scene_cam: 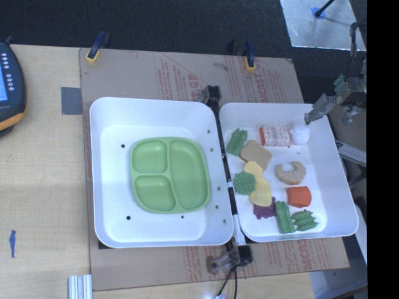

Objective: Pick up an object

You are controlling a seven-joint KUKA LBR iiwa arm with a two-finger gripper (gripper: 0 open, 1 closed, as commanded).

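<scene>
Wooden desk [43, 185] under a cardboard sheet carries everything I can see, with two white bins side by side on it. My left bin [106, 167] holds a green divided plate [169, 174]; the right bin [340, 185] holds the toy food I have to choose from. The pincer [317, 112] sits at the right bin's far right corner, above the rim, and I cannot tell how its fingers stand or whether they grip anything. Nearest it are a red-and-white carton [275, 136] and a small white piece [300, 136]. I judge the carton light, stiff and boxy, so I would close across its short flat sides. The orange block [298, 196] looks equally rigid; the green bean pods [303, 218] look thin and slippery.
</scene>
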